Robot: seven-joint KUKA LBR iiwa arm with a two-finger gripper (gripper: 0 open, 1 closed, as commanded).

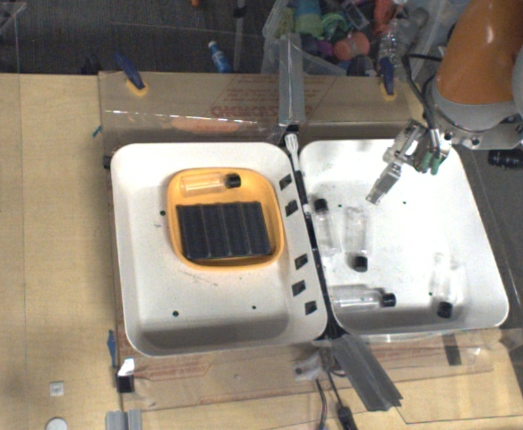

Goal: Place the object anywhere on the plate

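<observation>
The gripper (pixel 382 184) hangs over the far part of the right bin (pixel 476 240), near its far edge, and nothing sits between its fingers. Whether they are spread or closed I cannot tell, because they look thin and blurred from this angle.

The yellow plate (pixel 179 240) lies in the left bin (pixel 136 303), toward its far side, with a dark ribbed insert (pixel 224 229) in it. One clear vial with a black cap (pixel 215 182) already rests on the plate's far rim.

The other vials are in the right bin: one (pixel 319 222) close to the divider (pixel 299 231), one (pixel 357 240) near the middle, one (pixel 364 299) lying along the near edge, and one (pixel 441 285) toward the near right corner. These are probably the objects to move, and none is picked up yet.

Several things could go wrong from here. The vials are transparent and smooth, so a grasp may slip or close beside the glass. The one at the divider leaves little room for a finger. A vial lying flat can roll away when touched. During the carry, the raised divider may knock a low-held vial loose. On the plate, a round vial might roll off the ribs.
</observation>
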